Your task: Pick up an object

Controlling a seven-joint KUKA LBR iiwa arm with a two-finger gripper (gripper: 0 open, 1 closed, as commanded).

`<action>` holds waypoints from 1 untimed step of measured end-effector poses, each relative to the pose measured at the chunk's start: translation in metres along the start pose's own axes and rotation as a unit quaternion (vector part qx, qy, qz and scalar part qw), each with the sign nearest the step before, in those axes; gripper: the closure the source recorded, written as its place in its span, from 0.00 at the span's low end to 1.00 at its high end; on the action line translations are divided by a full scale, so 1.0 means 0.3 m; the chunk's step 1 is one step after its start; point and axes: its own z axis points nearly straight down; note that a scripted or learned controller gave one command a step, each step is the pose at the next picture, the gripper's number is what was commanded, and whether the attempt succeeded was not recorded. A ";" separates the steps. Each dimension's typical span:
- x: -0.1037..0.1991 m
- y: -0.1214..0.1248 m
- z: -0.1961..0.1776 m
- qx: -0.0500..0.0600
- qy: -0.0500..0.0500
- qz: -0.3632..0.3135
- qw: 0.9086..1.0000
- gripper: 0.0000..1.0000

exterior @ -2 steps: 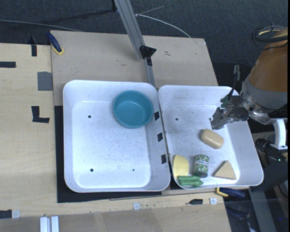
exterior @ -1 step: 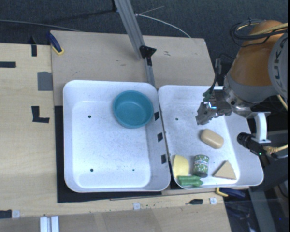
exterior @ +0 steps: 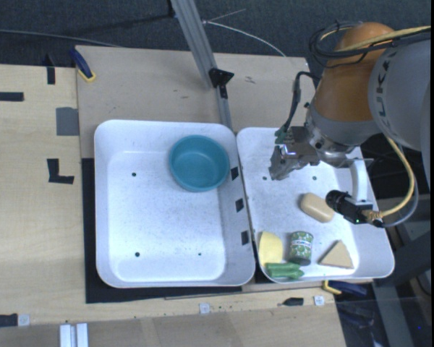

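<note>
The jaws [exterior: 282,166] hang over bare floor in the upper part of the right bin [exterior: 254,157], nothing between them; how wide they stand, I cannot tell. The nearest thing is the tan oval block [exterior: 315,207], lower right of them, long axis slanting down to the right. Beyond it sit a green-labelled can [exterior: 300,246] and a tan wedge [exterior: 337,255]

My arm [exterior: 390,85] comes in from the right of the view, its grey casing and orange band [exterior: 347,78] bent over toward the left. My wrist points downward, and my gripper [exterior: 281,166] hangs low beneath it, dark against the white below.
</note>
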 end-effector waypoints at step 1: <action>0.183 0.000 0.025 0.001 0.000 0.000 1.000 1.00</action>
